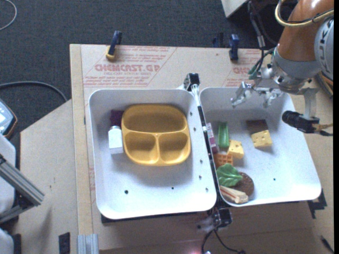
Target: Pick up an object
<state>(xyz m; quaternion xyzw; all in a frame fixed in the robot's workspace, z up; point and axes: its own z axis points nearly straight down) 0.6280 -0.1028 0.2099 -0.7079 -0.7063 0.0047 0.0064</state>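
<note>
The gripper (256, 95) hangs spread wide and empty over the right bin's (296, 187) far end, so it should descend straight onto the cheese (261, 139) just below, straddling it before closing.

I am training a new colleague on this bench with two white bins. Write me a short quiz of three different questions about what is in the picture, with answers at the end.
1. True or false: the yellow tray with three compartments lies in the left bin.
2. Multiple choice: the gripper hangs over which place? A) the left bin B) the far part of the right bin C) the floor
3. Fill in: the small white bottle lies beside the tray, on the camera's ____ side of it.

Key
1. True.
2. B; it is above the bin, apart from the cheese piece and the brown block.
3. Left.
</note>
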